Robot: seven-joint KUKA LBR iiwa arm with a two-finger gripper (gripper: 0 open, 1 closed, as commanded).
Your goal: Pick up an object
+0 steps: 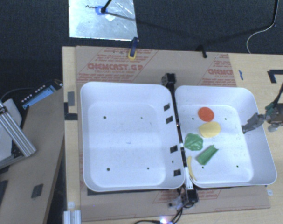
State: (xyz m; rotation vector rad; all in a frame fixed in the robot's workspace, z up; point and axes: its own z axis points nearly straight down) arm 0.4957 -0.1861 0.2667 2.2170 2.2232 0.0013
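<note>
Yellow piece (210,129): in the right bin (260,171), well left of the jaws (250,123), among an orange disc (206,113) and two green pieces (193,141); nothing gripped; jaw state cannot be told; step judged: approach; next move calls for travel left, then descent over one piece.

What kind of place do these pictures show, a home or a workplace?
Probably a robotics lab test bench: two shallow white plastic bins sit on a cardboard-covered bench, a grey gripper reaches in, and small coloured toy pieces serve as test objects.
</note>
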